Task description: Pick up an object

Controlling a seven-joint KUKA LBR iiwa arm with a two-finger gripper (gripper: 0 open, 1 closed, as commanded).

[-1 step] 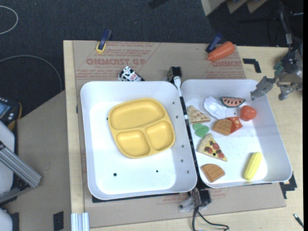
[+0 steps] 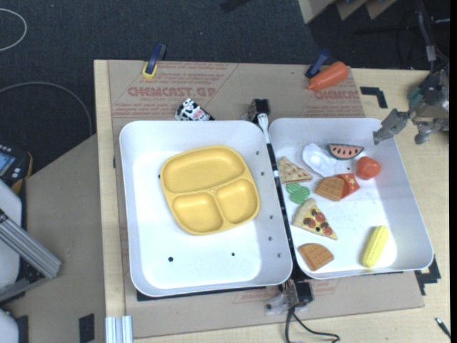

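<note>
The right bin (image 2: 410,213) holds several toy foods: a watermelon slice (image 2: 345,151), a white piece (image 2: 318,157), a red tomato (image 2: 368,167), a brown cookie (image 2: 330,188), a cracker wedge (image 2: 291,170), a green piece (image 2: 298,191), a pizza slice (image 2: 313,219), a yellow corn cob (image 2: 375,246) and a brown bread piece (image 2: 315,256). My gripper (image 2: 405,130) hangs above the bin's far right corner, open, with nothing between its fingers. It is up and right of the tomato.
A yellow divided plate (image 2: 209,189) lies in the left bin (image 2: 136,213). An orange carrot toy (image 2: 328,76) and a black-and-white object (image 2: 193,111) rest on the board behind the bins. A blue-yellow clamp (image 2: 152,61) sits at the back left.
</note>
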